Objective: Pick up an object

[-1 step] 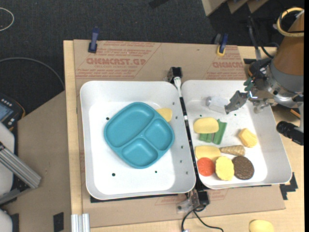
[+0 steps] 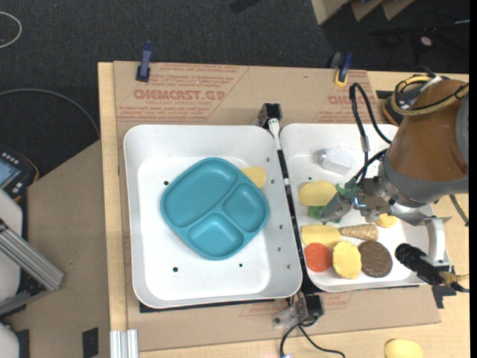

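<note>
Objects for picking lie in the right bin [image 2: 313, 142], the one nearer the table's right edge. From my remote station I read them as follows: a yellow lemon-like piece [image 2: 317, 193] near the bin's middle; a small clear plastic piece [image 2: 335, 158] toward the far side; a pale yellow wedge [image 2: 320, 234] with a tan cone-shaped piece [image 2: 360, 232] just beside it; and, along the bin's near edge, a red tomato-like piece [image 2: 318, 257], a yellow round piece [image 2: 346, 259] and a brown cookie-like disc [image 2: 376, 259] in a row, touching or nearly so. A small yellow bit [image 2: 387, 221] sits by the arm's wrist.

Arm [image 2: 428, 151] reaches in from the table's right edge, its orange band over the right bin. Gripper [image 2: 341, 204] hangs over the bin's middle, just beside the lemon-like piece, with something green at its tip. I cannot tell whether the jaws are open or closed, nor whether they hold anything.

Left bin [image 2: 141, 200] carries a blue divided plate [image 2: 215, 208], tilted diagonally, with a yellow piece [image 2: 254, 175] touching its far-right rim. Another yellow object [image 2: 403, 347] lies on the table at its near-right corner, outside both bins.
</note>
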